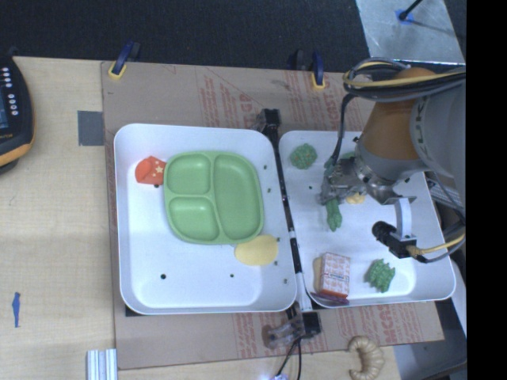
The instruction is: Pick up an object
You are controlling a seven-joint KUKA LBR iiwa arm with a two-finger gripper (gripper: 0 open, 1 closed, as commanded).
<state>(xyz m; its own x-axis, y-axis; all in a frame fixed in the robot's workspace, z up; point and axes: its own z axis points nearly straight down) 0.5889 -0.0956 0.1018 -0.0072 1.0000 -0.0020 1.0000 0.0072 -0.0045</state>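
Gripper (339,190) sits low in the right bin (420,291), right of frame centre, and a dark green leafy piece (333,214) dangles just beneath it. Whether the fingers actually clamp that piece, I can't tell; the wrist hides them. The risk: a thin, floppy stem pinched at one end could slide free on the lift.

Nearest the camera's bottom edge lie a boxed snack (333,275) and a green clump (380,275), safely apart. Farther up, a second green clump (303,157) rests. Over in the left bin (142,283), a green divided plate (214,196) sits.
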